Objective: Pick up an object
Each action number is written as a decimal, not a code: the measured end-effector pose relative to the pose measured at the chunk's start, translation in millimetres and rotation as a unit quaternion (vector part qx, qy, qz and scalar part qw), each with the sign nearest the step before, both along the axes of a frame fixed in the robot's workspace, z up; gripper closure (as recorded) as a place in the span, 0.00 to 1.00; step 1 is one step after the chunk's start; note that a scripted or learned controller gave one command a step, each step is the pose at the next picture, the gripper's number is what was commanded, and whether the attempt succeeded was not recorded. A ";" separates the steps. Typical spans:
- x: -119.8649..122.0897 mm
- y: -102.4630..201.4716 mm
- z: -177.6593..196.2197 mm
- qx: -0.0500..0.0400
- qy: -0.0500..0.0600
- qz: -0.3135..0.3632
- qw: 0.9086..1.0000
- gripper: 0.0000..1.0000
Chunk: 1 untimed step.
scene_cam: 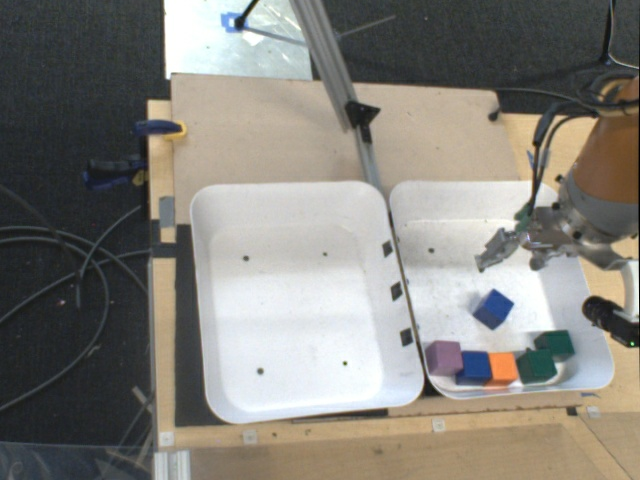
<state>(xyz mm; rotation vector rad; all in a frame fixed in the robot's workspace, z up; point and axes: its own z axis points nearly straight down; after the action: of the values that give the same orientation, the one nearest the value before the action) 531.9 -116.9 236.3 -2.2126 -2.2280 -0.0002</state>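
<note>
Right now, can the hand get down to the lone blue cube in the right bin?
Probably yes. The blue cube lies apart from the row of blocks along the right bin's near rim, with bare floor around it, and the hand is just above it.

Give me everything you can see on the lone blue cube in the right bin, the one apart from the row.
The blue cube is a small solid-coloured block, matte-looking, with no visible markings. It sits turned cornerwise on the floor of the right bin, touching nothing else. The row of blocks lies below it along the near wall. The gripper hangs above and slightly left of it, without contact.
</note>
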 end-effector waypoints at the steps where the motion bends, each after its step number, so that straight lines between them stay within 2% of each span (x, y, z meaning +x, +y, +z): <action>1: 15.7 -65.7 -129.1 -0.001 0.001 -0.004 1.000 0.00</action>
<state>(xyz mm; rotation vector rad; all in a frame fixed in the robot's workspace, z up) 547.6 -182.7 107.2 -2.2211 -2.2185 0.0052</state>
